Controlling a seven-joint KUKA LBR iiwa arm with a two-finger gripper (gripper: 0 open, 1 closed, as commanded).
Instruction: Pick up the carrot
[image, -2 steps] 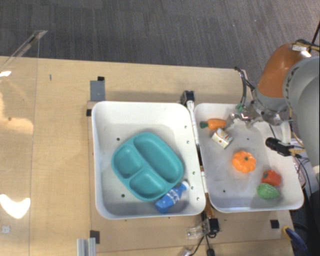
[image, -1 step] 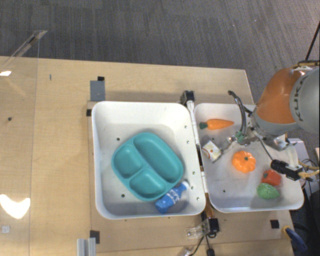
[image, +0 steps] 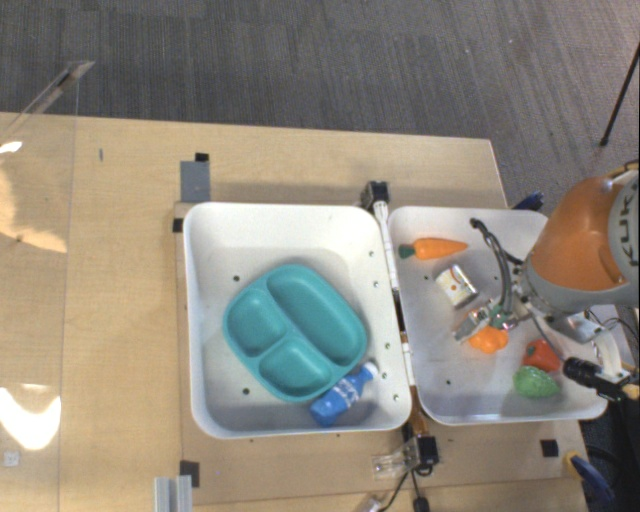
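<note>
1. Orange with a green stem end, the carrot lies on its side near the far edge of the right bin, its stem pointing toward the divider between the two bins.
2. The hand is low over the middle of the right bin, nearer the camera than the carrot and apart from it; its fingers are too small and cluttered with cables to tell whether they are wide or narrow, and nothing can be seen held between them.
3. A small orange piece sits just beside the hand on its near side; whether they touch I cannot tell.
4. A silvery block lies between the carrot and the hand.
5. A red object and a green object sit close together near the right bin's front right corner.
6. The left bin holds a teal divided tray, with a blue bottle lying at its front edge.
7. Both bins rest on the light wooden table.
</note>
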